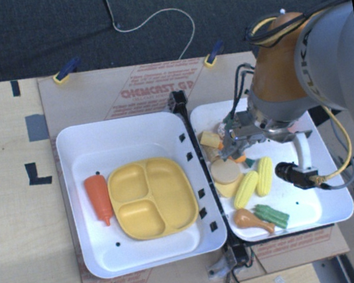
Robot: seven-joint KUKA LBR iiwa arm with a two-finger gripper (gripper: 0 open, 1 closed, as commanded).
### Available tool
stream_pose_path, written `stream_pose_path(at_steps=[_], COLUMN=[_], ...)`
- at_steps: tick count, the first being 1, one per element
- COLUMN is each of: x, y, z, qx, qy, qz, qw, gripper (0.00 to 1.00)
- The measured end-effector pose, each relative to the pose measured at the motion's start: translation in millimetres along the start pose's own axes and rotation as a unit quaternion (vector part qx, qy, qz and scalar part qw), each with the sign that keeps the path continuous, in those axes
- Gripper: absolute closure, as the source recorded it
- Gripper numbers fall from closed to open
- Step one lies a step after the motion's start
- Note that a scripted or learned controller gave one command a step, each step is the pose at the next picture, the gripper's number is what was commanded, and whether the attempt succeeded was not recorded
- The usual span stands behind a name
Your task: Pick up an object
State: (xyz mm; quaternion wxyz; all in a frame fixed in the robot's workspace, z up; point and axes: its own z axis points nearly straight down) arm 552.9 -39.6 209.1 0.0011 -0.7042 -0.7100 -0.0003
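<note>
Even, bright overhead light whitens both bins [77, 188] (mild glare), shadows soft, detail slightly blurred throughout.

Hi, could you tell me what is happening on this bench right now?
A robot arm reaches in from the right, with its gripper low over a pile of toy food in the right bin. Two corn cobs, a chicken drumstick and a green vegetable lie there unheld. The left bin holds a yellow divided plate and a carrot.
</note>
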Motion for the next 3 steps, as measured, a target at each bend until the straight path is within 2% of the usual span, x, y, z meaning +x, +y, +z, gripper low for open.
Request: stream_pose_path(at_steps=[1,2,3], x=[43,75,100], y=[27,59,70], z=[-16,-11,-5], qx=[-0.001,0.000,0.000], qy=[0.000,0.000,-0.001], qz=[0.001,0.001,0.002], qw=[1.0000,1.0000,1.0000], gripper=[1.00,1.00,1.00])
